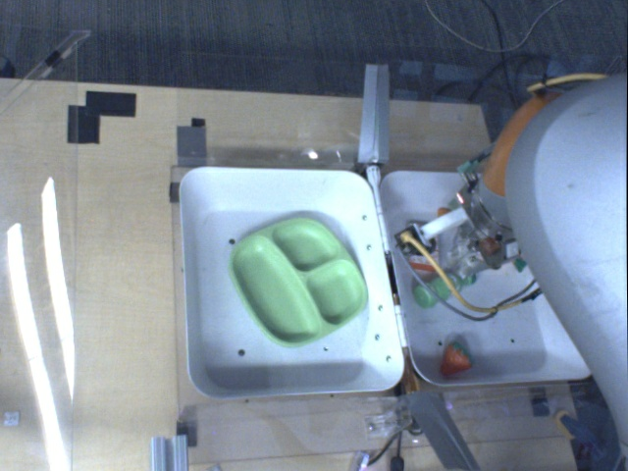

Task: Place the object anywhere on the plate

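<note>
A light green plate (297, 281) with three compartments lies in the left bin (201, 263). My gripper (444, 261) hangs low over the left part of the right bin (520, 346). A small green thing (424, 296) lies just below the gripper, partly covered by it. Whether the two touch is unclear. A red, strawberry-like object (454, 359) with a green tip rests near the front edge of the right bin, apart from the gripper.
A metal divider post (375, 116) stands at the back between the two bins. The big grey arm (579, 224) covers the right side of the right bin. Pale wooden bench (88, 292) extends to the left.
</note>
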Controlling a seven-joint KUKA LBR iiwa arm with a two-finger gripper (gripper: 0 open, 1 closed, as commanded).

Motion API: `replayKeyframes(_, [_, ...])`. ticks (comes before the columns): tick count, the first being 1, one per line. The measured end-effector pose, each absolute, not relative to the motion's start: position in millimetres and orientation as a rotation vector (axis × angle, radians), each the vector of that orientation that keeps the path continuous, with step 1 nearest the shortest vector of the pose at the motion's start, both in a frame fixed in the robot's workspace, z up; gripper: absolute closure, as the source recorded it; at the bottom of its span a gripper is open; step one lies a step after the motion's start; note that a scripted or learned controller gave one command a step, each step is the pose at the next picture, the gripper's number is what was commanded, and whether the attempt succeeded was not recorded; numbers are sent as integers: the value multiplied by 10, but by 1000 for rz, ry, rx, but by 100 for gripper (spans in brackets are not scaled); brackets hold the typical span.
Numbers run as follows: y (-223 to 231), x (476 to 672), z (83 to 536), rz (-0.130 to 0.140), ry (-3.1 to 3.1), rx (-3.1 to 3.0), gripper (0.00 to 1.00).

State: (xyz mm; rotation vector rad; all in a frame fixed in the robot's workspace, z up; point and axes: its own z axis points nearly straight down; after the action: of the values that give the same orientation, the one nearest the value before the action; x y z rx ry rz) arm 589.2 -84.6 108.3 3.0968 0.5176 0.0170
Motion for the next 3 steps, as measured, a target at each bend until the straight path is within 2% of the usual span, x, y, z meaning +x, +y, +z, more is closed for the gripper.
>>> replayKeyframes(1, [-1463,5034,1698,4,323,3126,100])
replayKeyframes(2, [-834,5600,1949,5,392,3117,100])
replayKeyframes(3, [-1751,5168,1566,1,365,3121,100])
